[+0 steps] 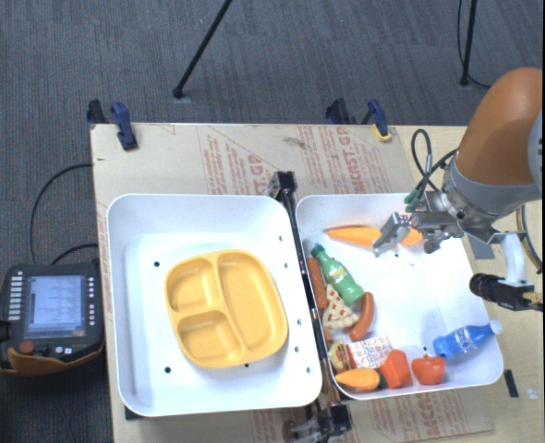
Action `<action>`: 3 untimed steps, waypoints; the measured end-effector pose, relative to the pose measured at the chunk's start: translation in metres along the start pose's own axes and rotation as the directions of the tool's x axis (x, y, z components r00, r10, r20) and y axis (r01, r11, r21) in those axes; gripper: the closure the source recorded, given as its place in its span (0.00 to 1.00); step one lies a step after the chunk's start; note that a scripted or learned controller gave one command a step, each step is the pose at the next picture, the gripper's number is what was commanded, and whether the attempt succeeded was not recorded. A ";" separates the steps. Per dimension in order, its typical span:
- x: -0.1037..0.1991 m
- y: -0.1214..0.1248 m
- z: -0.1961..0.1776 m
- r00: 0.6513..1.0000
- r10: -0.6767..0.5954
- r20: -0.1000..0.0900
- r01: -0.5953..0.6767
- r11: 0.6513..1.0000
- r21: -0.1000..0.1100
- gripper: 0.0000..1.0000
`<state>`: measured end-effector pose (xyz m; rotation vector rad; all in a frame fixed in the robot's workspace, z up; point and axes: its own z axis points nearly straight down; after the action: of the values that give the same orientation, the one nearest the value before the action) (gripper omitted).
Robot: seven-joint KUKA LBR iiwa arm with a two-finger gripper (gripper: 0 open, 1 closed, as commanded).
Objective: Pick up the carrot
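Observation:
The carrot (354, 234), orange and tapered, lies on its side near the far edge of the right bin (411, 289), pointing left. My gripper (407, 237) hangs over the carrot's thick right end. Its fingers (384, 239) stand apart and open, and a patch of orange shows between them. The carrot's left half lies uncovered on the bin floor. The arm's orange band (503, 127) and grey wrist rise to the right of the gripper.
In the right bin lie a green bottle (339, 276), a sausage (363, 314), a pizza slice (340, 318), a blue bottle (462, 340), a tomato (428, 369) and an orange wedge (357, 378). A yellow divided plate (224, 307) sits in the left bin (134, 247).

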<state>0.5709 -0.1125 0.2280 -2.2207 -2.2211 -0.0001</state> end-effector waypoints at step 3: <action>-0.001 0.073 0.130 0.902 0.432 0.001 -0.432 0.902 0.003 1.00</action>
<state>0.6441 -0.1138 0.0978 -2.6558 -1.6731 0.0032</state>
